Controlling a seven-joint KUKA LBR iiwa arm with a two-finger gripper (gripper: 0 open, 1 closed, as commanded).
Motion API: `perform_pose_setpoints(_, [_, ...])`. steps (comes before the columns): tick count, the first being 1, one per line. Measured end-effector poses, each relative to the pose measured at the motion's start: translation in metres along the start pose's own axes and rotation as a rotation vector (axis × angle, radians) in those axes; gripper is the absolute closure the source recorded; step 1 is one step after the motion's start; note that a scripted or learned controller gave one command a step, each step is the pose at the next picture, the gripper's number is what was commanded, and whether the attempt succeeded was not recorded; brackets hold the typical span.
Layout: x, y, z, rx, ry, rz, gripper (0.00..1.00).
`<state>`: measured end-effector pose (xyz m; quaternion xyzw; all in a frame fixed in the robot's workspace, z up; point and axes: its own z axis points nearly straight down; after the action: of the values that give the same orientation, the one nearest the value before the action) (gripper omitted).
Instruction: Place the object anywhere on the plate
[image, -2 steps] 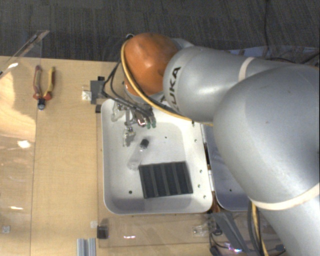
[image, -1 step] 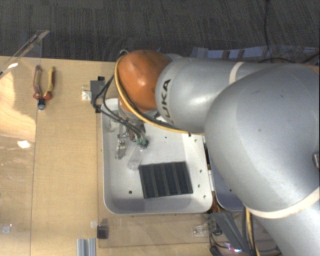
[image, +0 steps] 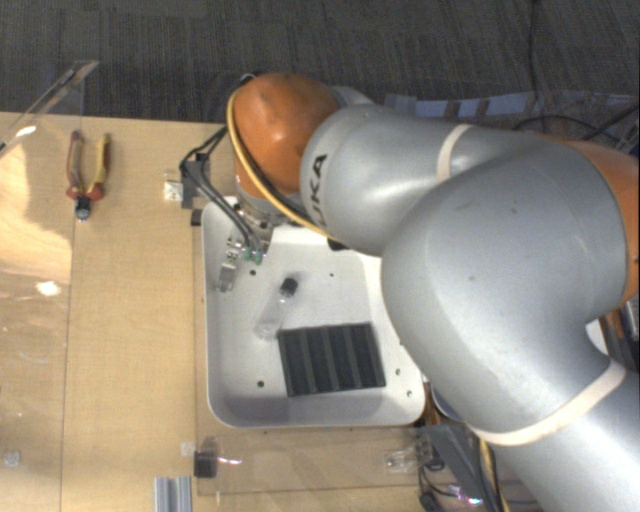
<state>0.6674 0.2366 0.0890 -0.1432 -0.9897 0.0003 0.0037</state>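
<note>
A black ribbed plate (image: 331, 360) lies flat in the near part of the white bin (image: 232, 400). A small dark object (image: 288, 288) rests on the bin floor just beyond the plate's far left corner. A faint clear piece (image: 267, 326) lies between the object and the plate. My gripper (image: 232, 262) hangs below the orange wrist band (image: 280, 125) over the bin's far left side, left of the dark object and apart from it. Nothing is visibly held. The arm's grey bulk hides the bin's right part.
Red-handled pliers (image: 86, 172) lie on the wooden bench at the far left. A small black block (image: 206, 463) and a metal bracket (image: 172, 492) sit by the bin's near left corner. Cables (image: 205, 180) run along the wrist.
</note>
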Motion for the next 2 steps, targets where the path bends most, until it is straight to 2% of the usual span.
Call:
perform_pose_setpoints(1, [0.027,-0.016,-0.001,-0.005,-0.019,0.482,0.00])
perform_pose_setpoints(2, [0.027,-0.012,-0.015,-0.016,-0.024,0.477,1.00])
